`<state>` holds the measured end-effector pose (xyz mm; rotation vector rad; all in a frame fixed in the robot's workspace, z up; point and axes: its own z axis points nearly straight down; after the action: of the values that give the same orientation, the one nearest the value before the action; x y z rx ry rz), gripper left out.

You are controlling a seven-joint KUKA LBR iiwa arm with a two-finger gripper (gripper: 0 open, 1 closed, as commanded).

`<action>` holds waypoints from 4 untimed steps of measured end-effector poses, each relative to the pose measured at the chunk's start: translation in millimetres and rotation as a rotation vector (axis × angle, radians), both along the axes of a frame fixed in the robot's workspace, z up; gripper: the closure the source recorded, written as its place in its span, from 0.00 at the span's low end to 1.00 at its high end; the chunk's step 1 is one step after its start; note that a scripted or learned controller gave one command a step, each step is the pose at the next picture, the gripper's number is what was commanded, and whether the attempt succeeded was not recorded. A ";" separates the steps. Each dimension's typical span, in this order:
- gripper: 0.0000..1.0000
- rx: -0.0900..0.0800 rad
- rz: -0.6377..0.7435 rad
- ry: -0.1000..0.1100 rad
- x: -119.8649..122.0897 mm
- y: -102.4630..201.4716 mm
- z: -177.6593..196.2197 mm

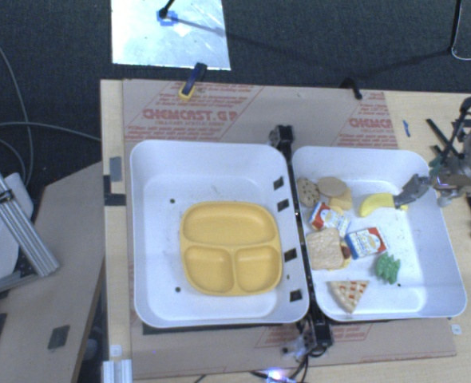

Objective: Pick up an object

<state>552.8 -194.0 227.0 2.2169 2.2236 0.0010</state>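
Nearest the lens: pizza slice (349, 294), low in the right bin (447, 290). Landmark for everything else: the banana (375, 204).

Just right of the banana, almost at its tip: claw (412, 188), low over the right bin, reaching in from the right edge. Nothing visibly between its tips. Opening impossible to judge from this slant, so cannot tell.

Left of the banana: two round cookies (320, 188) and a red-and-white packet (327, 215). Below and left of it: bread slice (325, 248). Below it: small carton (366, 242), then a green broccoli piece (388, 268) further down and to the right. Far left of the banana, in the other bin (152, 214): yellow divided plate (231, 247).

Step in hand, as a judgement: approach, grasp not yet made. Likely target the banana, being closest. Next move calls for a short shift left to straddle the fruit, a drop to the bin floor, a firm close, then a straight lift. Risk: curved, smooth shape sliding out, or a tip nudging it aside toward the packet.
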 end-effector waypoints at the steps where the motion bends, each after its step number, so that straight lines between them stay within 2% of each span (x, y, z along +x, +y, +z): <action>1: 0.00 0.003 0.006 0.003 41.7 37.8 -146.6; 2: 0.00 -0.001 0.003 0.002 95.5 4.7 -123.7; 3: 0.00 -0.001 -0.002 -0.016 88.3 4.5 -135.7; 4: 1.00 -0.002 0.003 -0.018 89.4 4.5 -123.9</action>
<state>642.2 -189.5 103.1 2.2041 2.2166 0.0181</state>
